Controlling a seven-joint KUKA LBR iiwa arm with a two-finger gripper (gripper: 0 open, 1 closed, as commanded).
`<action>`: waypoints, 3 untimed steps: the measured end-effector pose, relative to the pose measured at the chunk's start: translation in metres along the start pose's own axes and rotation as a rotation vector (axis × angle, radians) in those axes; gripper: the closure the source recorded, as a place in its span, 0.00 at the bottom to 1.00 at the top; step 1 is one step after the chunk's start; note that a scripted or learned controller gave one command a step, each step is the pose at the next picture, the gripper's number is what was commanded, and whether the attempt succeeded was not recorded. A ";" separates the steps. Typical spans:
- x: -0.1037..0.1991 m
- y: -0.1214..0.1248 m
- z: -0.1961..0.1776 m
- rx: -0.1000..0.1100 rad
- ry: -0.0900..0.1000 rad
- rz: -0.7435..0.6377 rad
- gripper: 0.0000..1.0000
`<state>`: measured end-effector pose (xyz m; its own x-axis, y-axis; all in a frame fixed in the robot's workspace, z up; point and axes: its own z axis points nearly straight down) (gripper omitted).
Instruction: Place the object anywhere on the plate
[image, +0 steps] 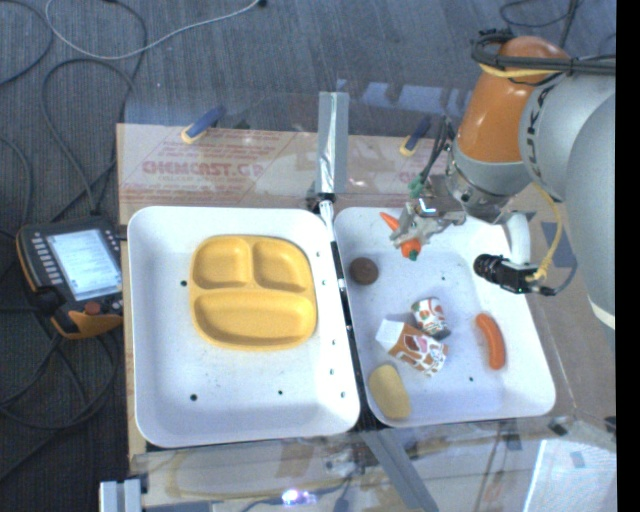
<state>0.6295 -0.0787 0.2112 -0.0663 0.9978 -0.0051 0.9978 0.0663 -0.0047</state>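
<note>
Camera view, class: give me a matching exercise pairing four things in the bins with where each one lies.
Things:
1. plate
2. sausage
3. potato
4. brown disc

Places:
A. right bin, near its right wall
B. right bin, near its front wall
C. left bin
D. right bin, close to the divider between the bins

Pairs: 1-C, 2-A, 3-B, 4-D

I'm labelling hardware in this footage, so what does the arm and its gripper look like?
The rounded, glossy grey arm has an orange band above the wrist. Dark cables loop over the top. The small metal two-finger gripper has grey and greenish parts.
</note>
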 end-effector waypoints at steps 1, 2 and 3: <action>0.073 0.023 0.025 0.000 0.003 -0.151 1.00; 0.156 0.011 0.029 -0.002 0.004 -0.369 1.00; 0.156 0.011 0.029 -0.002 0.005 -0.369 0.00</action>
